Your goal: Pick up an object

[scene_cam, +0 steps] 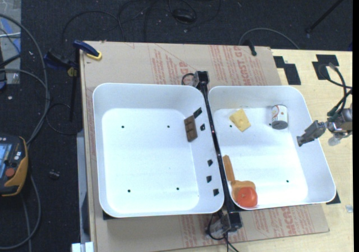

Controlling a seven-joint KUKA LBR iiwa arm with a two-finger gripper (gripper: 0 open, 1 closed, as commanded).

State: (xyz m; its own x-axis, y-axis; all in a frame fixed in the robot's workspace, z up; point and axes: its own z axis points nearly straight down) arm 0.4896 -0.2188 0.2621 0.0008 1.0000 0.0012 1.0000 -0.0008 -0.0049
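Two shallow white bins sit side by side on the table (146, 60), which is covered with brown cardboard. The left bin (112, 99) contains a small dark brown block (190, 129) lying against its right wall. The right bin (314, 161) contains four items: a pale yellow wedge (240, 120) near the upper left, a small tin can (279, 116) on its side near the upper right, well apart from the wedge, and in the lower left corner a red-orange ball (245, 195) touching a tan wooden-looking tool (229, 169) that lies along the dividing wall. The pincer (307, 134) hovers at the right rim of the right bin, just below and to the right of the can, touching none of the items; nothing sits between its fingers, and whether they stand wide or narrow I cannot tell from here. A blue and yellow clamp (88, 49) grips the table's upper left corner
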